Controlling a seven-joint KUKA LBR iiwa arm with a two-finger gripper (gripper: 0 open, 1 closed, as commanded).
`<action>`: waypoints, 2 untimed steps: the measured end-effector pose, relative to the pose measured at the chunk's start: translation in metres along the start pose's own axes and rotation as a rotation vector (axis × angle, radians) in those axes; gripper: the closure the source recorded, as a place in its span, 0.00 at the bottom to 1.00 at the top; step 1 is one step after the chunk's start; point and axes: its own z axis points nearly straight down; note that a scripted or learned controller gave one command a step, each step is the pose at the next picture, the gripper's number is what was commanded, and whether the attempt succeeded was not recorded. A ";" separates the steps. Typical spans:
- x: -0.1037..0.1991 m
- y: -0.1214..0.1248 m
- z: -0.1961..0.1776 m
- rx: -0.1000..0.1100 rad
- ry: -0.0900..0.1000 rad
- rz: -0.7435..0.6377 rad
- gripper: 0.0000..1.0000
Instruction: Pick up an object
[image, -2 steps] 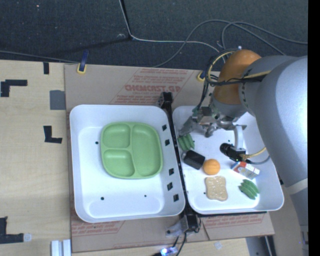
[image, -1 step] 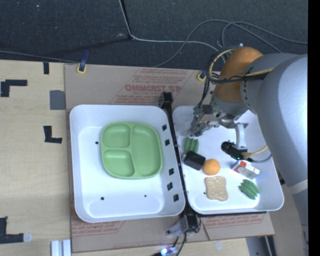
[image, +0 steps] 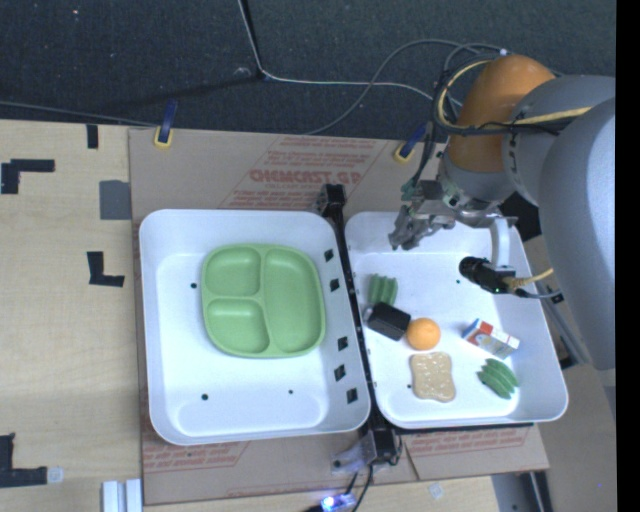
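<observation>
My gripper (image: 407, 236) hangs over the far left corner of the right bin (image: 555, 395), with nothing between its fingers as far as the view shows. In that bin lie a green ridged piece (image: 384, 290), a black block (image: 388, 321), an orange ball (image: 424, 334), a tan bread slice (image: 433, 377), a small red, white and blue carton (image: 489, 337) and a green leafy piece (image: 498, 377). All of them sit nearer the front than the gripper, apart from it.
The left bin (image: 165, 400) holds a green divided plate (image: 264, 299). A black divider (image: 345, 290) runs between the two bins. The arm's grey body and orange band (image: 500, 95) fill the upper right.
</observation>
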 end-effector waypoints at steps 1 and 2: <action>-0.009 -0.002 -0.054 0.000 -0.001 0.000 1.00; -0.008 -0.002 -0.077 0.002 0.000 0.000 1.00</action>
